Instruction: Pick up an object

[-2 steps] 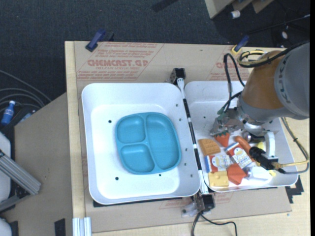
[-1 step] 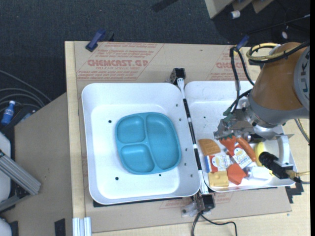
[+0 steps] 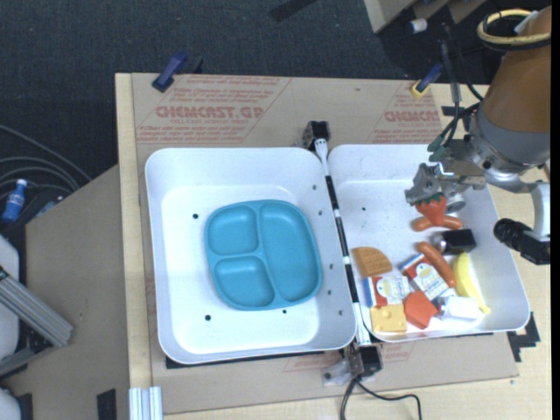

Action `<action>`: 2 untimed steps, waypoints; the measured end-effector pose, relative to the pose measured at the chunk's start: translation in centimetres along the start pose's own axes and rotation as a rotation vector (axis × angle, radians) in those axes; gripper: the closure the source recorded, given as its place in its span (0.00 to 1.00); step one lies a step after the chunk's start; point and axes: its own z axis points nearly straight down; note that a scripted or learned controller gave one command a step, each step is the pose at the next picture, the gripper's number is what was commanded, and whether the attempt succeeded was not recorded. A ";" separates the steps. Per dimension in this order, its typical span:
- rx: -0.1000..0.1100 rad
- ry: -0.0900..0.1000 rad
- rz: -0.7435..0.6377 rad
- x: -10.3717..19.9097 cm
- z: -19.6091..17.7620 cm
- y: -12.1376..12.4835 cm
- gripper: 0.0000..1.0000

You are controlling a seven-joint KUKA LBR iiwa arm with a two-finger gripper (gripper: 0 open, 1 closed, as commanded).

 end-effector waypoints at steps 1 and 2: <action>0.005 0.002 0.000 -1.6 -0.5 -3.7 1.00; 0.000 -0.001 0.001 -6.0 1.0 0.2 1.00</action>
